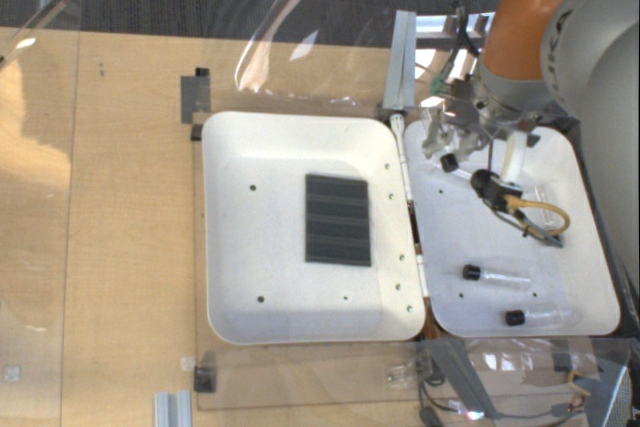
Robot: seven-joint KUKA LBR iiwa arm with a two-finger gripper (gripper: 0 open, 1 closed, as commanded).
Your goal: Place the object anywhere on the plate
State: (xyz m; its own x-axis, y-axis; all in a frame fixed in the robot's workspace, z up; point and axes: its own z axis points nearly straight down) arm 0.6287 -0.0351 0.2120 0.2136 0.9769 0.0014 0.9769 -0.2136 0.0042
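Observation:
A dark grey ribbed plate [337,218] lies flat in the middle of the left white bin [240,265]. In the right bin [580,245] lie two small clear tubes with black caps, one [493,273] near the middle front and one [530,317] at the front edge. My gripper [442,143] hangs over the back left corner of the right bin, near the wall between the two bins, well behind both tubes. I see nothing held in it.
A metal post [401,55] stands behind the gap between the bins. The grey arm with its orange band [525,10] covers the back right of the right bin. Bare wooden bench [100,215] stretches to the left.

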